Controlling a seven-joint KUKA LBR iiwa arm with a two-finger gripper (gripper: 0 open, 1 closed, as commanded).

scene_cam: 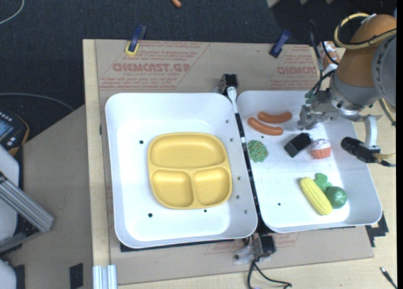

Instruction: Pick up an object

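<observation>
Gripper (pixel 310 116) is hovering upper right, finger state unclear. Nearest sausages (pixel 269 123) are looking light, smooth, rollable; I'd be pinching one mid-length, across its width.

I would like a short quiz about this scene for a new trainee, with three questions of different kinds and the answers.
1. True or false: the yellow tray lies in the left bin.
2. How many sausages lie in the right bin?
3. Which is nearest the corn? A. broccoli B. green pepper C. cupcake

Key: 1 true; 2 two; 3 B
</observation>
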